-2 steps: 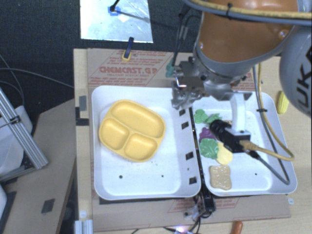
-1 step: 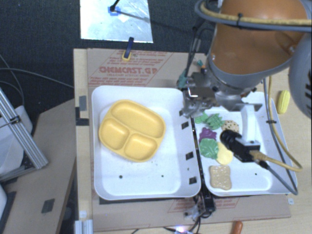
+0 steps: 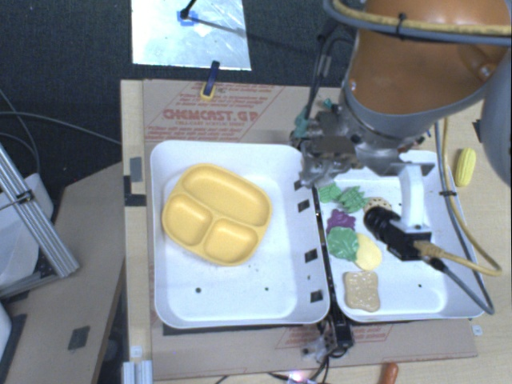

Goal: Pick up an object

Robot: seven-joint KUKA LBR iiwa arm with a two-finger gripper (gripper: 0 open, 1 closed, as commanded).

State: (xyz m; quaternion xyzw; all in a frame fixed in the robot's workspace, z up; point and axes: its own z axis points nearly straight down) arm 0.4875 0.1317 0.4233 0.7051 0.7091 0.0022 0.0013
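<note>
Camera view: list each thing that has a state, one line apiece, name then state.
yellow divided plate: upright in the left bin, compartments bare
toast slice: flat in the right bin
green leafy pieces: loose beside the bins' shared edge
hand: low over the right bin's far-left corner
yellow corn piece: lying outside the right bin

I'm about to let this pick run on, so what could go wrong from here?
1. The toy foods lie crowded together in the right bin, so the gripper may catch two or knock one aside.
2. It hangs close to the rims where the two bins meet, and might strike them.
3. The yellow cable trailing across that bin could snag.
</note>
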